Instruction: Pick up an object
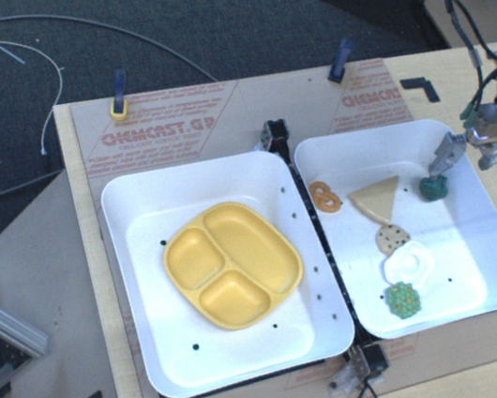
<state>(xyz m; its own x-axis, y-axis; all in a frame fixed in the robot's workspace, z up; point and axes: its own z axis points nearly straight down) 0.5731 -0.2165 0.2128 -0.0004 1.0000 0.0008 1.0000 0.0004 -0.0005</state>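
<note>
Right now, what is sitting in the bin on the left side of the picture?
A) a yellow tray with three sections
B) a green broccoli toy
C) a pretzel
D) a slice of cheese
A: the yellow tray with three sections lies in the left bin, while the pretzel, the cheese slice and the green broccoli toy all lie in the right bin.

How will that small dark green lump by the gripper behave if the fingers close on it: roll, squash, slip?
The dark green lump looks rounded and small, so it may roll or skid on the smooth white bin floor if nudged. It seems light for its size. The gripper sits just beside it, so an off-centre close could push it away.
</note>
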